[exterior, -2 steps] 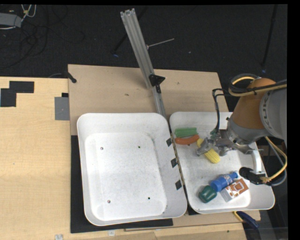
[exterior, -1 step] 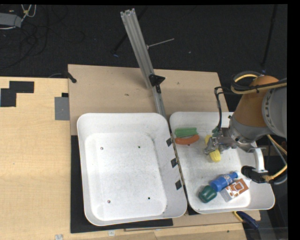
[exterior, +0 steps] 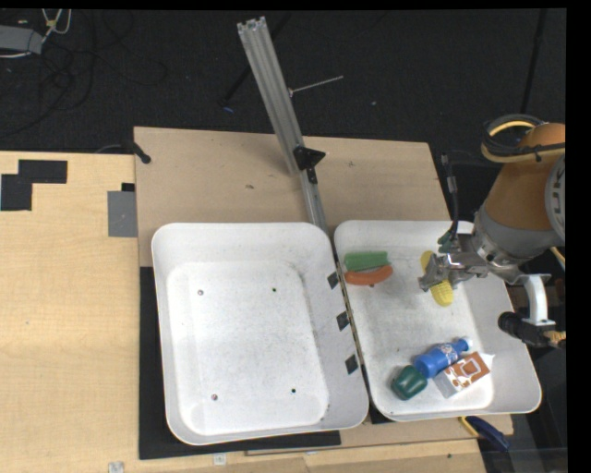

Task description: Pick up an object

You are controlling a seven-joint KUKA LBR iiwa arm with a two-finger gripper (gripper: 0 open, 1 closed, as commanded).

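yellow object (exterior: pixel 441 288): partly hidden by pincer (exterior: pixel 445 270) | arm (exterior: pixel 522 199): cut off right

Looks like a robotics lab to me. Plain wooden desk (exterior: pixel 65 305) with two white bins (exterior: pixel 185 249) bolted side by side near its right edge, an aluminium rail (exterior: pixel 277 102) sticking up behind them, loose cables (exterior: pixel 37 28) on dark floor past the far edge, and a big industrial arm (exterior: pixel 522 199).

Cam setup: 1 fixed cam, overhead, slanted down.
Looks toward 12 o'clock across bench; left bin (exterior: pixel 175 277) at 8, right bin (exterior: pixel 517 393) at 4. Mid-range, both bins whole in frame; arm (exterior: pixel 522 199) enters at 3.
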